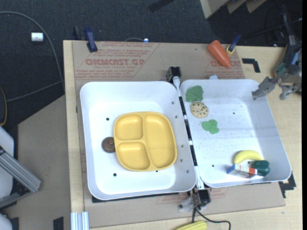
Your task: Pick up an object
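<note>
Overhead, at a slant, I look down on a bench (pixel 72 128) carrying two shallow white bins side by side. My claw (pixel 275 89) hangs at the far right, above the upper right corner of the right bin (pixel 268 128). Its two fingers (pixel 261 89) are spread apart with nothing between them.

Inside the left bin (pixel 96 176) lies a yellow divided plate (pixel 144 141) with three compartments, roughly in the middle. A small brown round piece (pixel 108 144) sits just beside the plate's left edge, touching it or nearly so.

Within the right bin, near its upper left corner, rests a green leafy piece (pixel 194 93). Just below it lies a speckled cookie (pixel 199 110), and below that a smaller green piece (pixel 210 126). Well apart from these, in the lower right corner, a yellow banana (pixel 247 155) lies close to a small bottle with a dark green cap (pixel 250 168), which is on its side.

Beyond the bins, on the bench near the top right, an orange carrot-shaped object (pixel 219 54) lies tilted.
</note>
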Robot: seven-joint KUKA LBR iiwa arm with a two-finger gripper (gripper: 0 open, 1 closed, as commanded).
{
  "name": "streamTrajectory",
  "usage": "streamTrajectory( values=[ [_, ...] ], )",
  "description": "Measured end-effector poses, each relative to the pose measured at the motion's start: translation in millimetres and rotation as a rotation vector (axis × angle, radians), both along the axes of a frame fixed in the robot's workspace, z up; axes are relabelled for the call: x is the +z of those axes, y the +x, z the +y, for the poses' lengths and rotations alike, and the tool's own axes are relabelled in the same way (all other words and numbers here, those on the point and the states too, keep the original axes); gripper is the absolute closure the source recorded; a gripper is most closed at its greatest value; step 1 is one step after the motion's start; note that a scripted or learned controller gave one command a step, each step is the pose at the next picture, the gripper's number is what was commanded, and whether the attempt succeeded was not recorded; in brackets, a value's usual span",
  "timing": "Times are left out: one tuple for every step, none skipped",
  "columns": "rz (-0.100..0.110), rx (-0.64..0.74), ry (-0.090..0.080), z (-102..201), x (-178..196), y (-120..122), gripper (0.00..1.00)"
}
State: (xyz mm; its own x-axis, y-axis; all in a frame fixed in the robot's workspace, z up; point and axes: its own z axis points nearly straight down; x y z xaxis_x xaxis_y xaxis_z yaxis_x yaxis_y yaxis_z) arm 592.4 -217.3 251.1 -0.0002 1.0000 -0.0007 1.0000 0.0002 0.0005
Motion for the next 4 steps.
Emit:
streamTrajectory(
  values=[
    [0.002,0.000,0.001,28,-93,-69,0.00],
    [0.001,-0.001,0.001,75,-167,-113,0.00],
    [-0.001,0.001,0.001,139,-66,-50,0.00],
    [0.000,-0.001,-0.001,105,-162,2,0.00]
  ],
)
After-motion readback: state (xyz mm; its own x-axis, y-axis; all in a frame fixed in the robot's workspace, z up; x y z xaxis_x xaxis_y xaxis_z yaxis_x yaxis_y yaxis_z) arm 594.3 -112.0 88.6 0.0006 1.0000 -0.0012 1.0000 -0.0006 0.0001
